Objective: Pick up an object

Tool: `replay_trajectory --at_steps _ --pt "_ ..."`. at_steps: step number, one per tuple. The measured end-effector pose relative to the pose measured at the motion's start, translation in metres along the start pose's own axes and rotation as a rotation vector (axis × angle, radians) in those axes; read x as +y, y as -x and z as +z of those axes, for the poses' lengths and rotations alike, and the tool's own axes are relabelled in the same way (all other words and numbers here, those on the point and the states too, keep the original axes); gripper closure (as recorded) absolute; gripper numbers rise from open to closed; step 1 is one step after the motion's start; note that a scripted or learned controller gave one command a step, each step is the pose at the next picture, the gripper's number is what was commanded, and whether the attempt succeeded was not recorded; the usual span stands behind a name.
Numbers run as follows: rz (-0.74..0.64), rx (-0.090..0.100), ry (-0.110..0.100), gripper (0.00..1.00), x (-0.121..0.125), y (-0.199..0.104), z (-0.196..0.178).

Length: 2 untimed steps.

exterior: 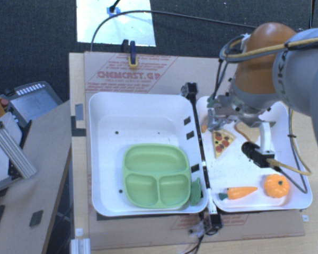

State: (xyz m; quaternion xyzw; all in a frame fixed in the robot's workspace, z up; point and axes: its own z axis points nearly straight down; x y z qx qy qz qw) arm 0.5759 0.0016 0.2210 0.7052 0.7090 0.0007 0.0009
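You will find the gripper [218, 119] low over the right bin [302, 197], at the 11 o'clock corner. Its finger state cannot be determined; the wrist hides it. The pizza slice [222, 142] lies just below, toward 6 o'clock. Carrot [238, 193] and pumpkin [276, 186] sit near the 5 o'clock edge. The green divided tray [156, 175] occupies the left bin [116, 115].

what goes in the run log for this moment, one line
arm: over right bin | gripper: above pizza slice, nothing seen held | carrot, orange pumpkin: front of bin | green tray: left bin
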Motion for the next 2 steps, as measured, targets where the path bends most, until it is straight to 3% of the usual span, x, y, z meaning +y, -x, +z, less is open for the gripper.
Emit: replay_trajectory --at_steps 2 --pt "-0.004 0.002 0.001 1.00 0.011 -0.098 -0.008"
